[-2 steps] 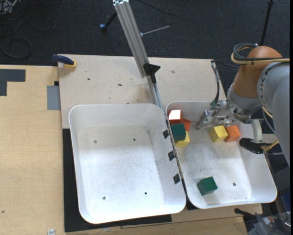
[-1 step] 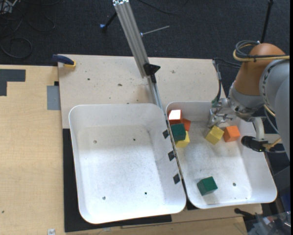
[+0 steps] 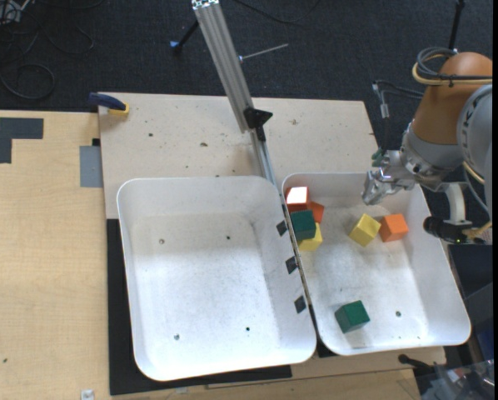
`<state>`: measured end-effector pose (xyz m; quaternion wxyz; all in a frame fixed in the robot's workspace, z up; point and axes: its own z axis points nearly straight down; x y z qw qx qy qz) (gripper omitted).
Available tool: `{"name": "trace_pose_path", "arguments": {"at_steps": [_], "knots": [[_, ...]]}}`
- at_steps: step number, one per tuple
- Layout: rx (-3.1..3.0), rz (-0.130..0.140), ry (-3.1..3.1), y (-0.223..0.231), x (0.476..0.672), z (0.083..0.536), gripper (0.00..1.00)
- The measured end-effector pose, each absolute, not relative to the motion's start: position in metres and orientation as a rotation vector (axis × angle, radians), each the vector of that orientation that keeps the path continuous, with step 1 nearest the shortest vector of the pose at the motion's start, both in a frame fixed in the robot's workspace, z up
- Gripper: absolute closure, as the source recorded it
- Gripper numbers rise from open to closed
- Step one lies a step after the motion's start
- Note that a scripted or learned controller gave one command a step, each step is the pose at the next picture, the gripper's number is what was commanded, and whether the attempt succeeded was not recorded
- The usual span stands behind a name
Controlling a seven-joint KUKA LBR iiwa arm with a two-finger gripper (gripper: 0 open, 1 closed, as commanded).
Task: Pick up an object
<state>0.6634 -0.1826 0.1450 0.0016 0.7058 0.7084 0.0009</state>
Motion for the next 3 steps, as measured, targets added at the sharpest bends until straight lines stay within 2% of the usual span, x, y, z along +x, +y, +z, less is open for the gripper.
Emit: {"name": "trace_pose_path", "arguments": {"at_steps": [1,2,3], "knots": [[2.222,0.002,2.217,-0.184,0.654,0.197,1.0],[2.218,0.004,2.217,-0.188,0.652,0.261,1.0],[2.221,-0.002,2.229,-0.137,0.634,0.247,1.0]]}}
